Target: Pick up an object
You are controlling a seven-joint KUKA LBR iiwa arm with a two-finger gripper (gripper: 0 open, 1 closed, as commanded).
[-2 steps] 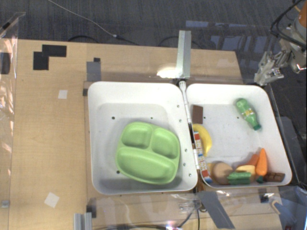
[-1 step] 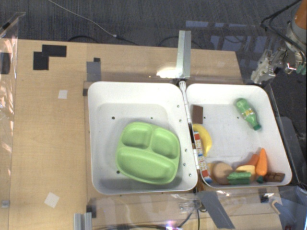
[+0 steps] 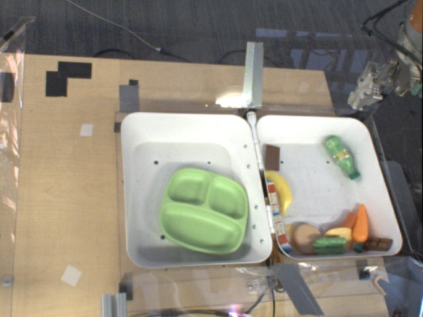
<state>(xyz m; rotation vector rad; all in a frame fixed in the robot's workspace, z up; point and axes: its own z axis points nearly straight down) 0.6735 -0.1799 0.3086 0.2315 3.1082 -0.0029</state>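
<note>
The right bin [image 3: 370, 132] holds several toy foods. A green bottle [image 3: 342, 156] lies near its back right. A yellow banana [image 3: 282, 190] rests along the left wall, below a brown block [image 3: 271, 155]. An orange carrot [image 3: 359, 223], a round brown piece [image 3: 304, 235], a green piece [image 3: 329, 244] and a yellow piece [image 3: 338, 233] crowd the front right corner. My gripper [image 3: 365, 95] hangs above the bench beyond the bin's back right corner, apart from every object. It is open, with nothing between its fingers.
A green divided plate [image 3: 205, 210] lies in the left bin [image 3: 142, 177]. A metal post [image 3: 254, 78] stands behind the wall between the bins. Black cables run at the top right behind the arm.
</note>
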